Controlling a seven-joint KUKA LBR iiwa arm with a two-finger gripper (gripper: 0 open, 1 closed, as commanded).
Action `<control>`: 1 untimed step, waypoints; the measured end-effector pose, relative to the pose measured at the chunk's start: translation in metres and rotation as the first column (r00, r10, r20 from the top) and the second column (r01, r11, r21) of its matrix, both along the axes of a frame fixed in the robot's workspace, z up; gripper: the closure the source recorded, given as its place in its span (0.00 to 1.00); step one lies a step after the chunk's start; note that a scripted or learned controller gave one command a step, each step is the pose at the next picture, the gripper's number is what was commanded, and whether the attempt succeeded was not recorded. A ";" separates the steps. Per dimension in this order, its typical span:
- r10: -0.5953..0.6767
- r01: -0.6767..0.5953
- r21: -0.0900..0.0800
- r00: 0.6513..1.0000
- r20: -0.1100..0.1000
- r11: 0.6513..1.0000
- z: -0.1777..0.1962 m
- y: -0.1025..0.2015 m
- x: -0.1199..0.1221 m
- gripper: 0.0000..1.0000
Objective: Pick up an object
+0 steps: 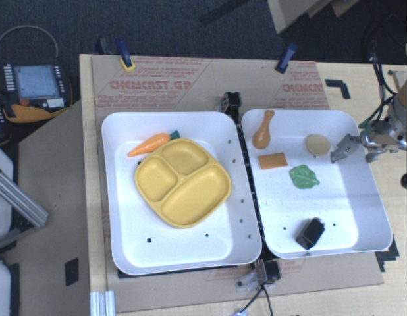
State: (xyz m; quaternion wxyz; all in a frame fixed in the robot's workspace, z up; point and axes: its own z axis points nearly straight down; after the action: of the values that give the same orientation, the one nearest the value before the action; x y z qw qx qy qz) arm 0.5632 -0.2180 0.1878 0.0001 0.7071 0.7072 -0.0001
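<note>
The right bin (361, 203) holds a wooden spoon (263, 130), an orange flat square (272, 160), a beige round piece (317, 144), a green leafy piece (303, 176) and a black block (311, 233). My gripper (357, 151) reaches in at the right bin's upper right side, just right of the beige piece. It is open, with nothing between its fingers. One grey finger (342, 149) points down-left towards the beige and green pieces without touching them.
The left bin (124, 229) holds a yellow divided plate (182, 182) and an orange carrot (149, 144) against the plate's upper left edge. A black clamp (231, 101) sits at the top between the bins. A tablet (35, 84) lies off the bench at far left.
</note>
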 end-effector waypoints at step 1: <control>0.000 0.000 0.002 1.000 -0.006 1.000 -0.044 0.000 0.004 0.00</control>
State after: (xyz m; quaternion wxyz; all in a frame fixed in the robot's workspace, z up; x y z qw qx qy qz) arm 0.5677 -0.2178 0.1436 -0.0028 0.7069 0.7073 -0.0013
